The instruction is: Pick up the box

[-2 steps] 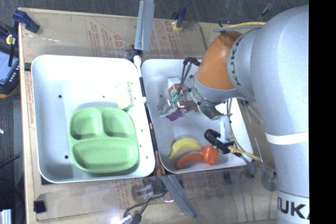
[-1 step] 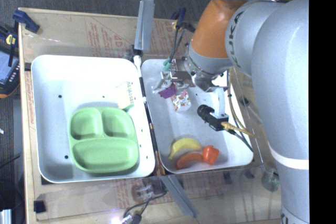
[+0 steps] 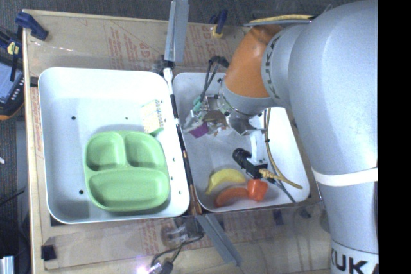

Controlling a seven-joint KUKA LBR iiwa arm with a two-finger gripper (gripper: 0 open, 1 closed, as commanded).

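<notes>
1. Grey arm (image 3: 334, 93) with an orange band (image 3: 247, 67) reaches in from 3 o'clock and covers the 1 to 3 o'clock part of the right bin (image 3: 212, 154).
2. Left bin (image 3: 58, 138), white, sits just beside the right bin; their long walls run side by side.
3. Green compartment tray (image 3: 127, 171) lies flat at 5 o'clock in the left bin, with two small wells above one long well.
4. Gripper (image 3: 204, 117) is at 10 o'clock in the right bin, low and near the wall shared with the left bin. Cannot tell whether it is apart or together.
5. Banana (image 3: 225, 178), yellow, is at 7 o'clock in the right bin.
6. Red piece (image 3: 231, 196) is at 6 o'clock, touching the banana's lower side.
7. Orange piece (image 3: 257, 188) is at 5 o'clock, just beside the red piece.
8. Box (image 3: 152, 116), pale yellow, is at 2 o'clock in the left bin, tilted against the right wall, across that wall from the gripper.
9. Purple thing (image 3: 198, 131) is at 9 o'clock in the right bin, right under the gripper; cannot tell if it is gripped.
</notes>
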